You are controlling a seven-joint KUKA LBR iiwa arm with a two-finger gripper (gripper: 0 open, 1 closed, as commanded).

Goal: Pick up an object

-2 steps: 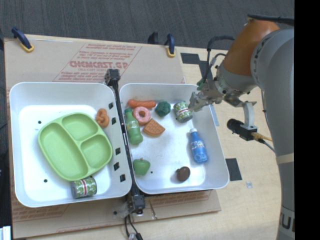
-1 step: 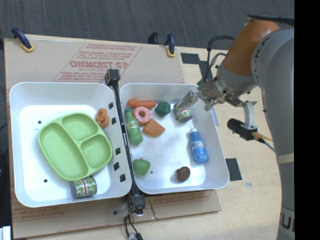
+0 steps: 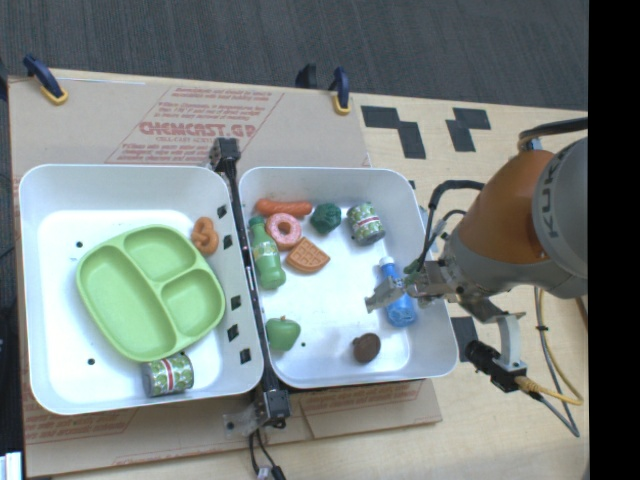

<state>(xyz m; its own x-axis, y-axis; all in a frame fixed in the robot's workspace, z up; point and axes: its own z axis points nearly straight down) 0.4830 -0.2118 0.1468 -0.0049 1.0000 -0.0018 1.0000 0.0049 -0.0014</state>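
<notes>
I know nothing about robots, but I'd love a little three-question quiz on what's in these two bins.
1. True or false: the green divided plate lies in the right bin.
2. Which thing is nearest the gripper? A) the brown pretzel B) the blue bottle C) the pink donut
3. Fill in: one can lies in the left bin beside the plate; the other can lies in the ____ bin.

Key: 1 false, it lies in the left bin. 2 B. 3 right.
</notes>
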